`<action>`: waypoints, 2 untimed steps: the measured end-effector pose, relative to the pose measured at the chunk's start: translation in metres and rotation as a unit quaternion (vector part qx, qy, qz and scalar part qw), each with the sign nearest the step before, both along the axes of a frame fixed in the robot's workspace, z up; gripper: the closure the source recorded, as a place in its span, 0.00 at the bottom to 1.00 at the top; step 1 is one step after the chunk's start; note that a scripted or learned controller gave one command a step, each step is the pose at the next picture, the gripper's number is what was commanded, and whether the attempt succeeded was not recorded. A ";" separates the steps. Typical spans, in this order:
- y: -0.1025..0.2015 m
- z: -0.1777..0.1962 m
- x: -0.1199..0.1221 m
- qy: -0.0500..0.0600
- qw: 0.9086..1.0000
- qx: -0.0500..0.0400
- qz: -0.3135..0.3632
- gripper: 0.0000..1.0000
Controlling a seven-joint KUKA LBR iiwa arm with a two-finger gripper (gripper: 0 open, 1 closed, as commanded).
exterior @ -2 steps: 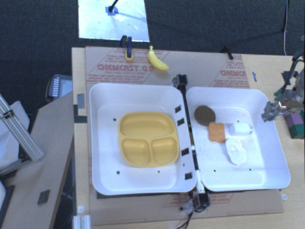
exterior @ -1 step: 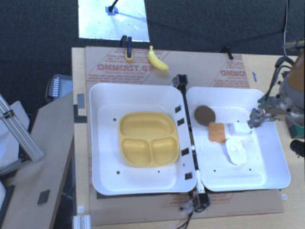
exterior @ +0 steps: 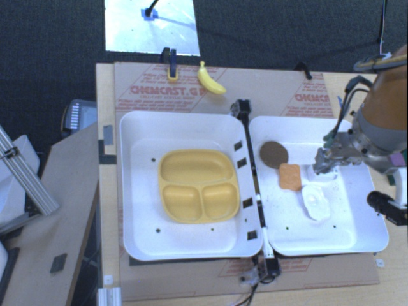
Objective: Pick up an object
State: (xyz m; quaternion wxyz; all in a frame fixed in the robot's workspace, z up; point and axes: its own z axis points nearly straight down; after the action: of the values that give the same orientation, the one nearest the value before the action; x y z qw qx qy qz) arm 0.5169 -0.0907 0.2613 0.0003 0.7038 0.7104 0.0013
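Camera view: the gripper (exterior: pixel 326 164) is poised low over the right bin (exterior: pixel 357 238), just beside an orange block (exterior: pixel 290 176) and above a white lump (exterior: pixel 315 203); a brown disc (exterior: pixel 274 153) lies near the divider. Whether anything is held, or how wide the gripper stands, cannot be told. A miss is risked, since the white lump is poorly distinguished against the white floor and the crowded block could be nudged aside.

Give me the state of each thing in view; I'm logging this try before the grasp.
End effector: low over the right bin, nothing seen in it.
Yellow tray: flat in the left bin.
Brown disc: flat, untouched.
Orange piece: flat beside the disc.
White object: lying below the end effector.
Banana: outside the bins.
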 end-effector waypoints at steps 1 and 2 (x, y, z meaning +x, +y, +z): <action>0.049 0.001 -0.009 0.000 1.000 0.000 0.000 1.00; 0.110 -0.008 -0.019 0.001 1.000 0.001 0.001 1.00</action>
State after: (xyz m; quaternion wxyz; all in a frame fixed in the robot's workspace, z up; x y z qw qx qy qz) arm 0.4979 0.0193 0.2532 -0.0006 0.7033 0.7109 0.0011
